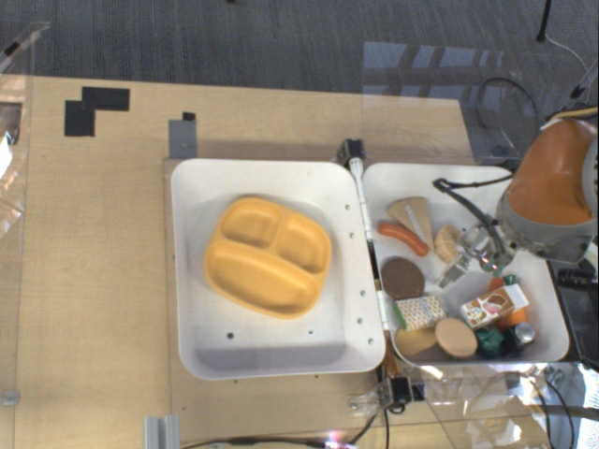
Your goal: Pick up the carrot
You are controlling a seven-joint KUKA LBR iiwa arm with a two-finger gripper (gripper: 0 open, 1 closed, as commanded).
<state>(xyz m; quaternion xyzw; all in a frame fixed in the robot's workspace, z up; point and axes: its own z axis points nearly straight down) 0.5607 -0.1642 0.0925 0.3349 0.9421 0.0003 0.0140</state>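
The carrot (507, 318) lies at the near right of the right bin (558, 316), just beside a small printed carton (493, 305) whose writing is too small to read. The tool (465, 258) hangs above the bin's middle, left of the carton; whether it is spread or pressed together, I cannot tell. The left bin (197, 279) bears a yellow divided plate (269, 256).

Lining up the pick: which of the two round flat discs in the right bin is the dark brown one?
The dark brown round disc beside the orange sausage-shaped piece; the tan round disc lies at the bin's front edge.
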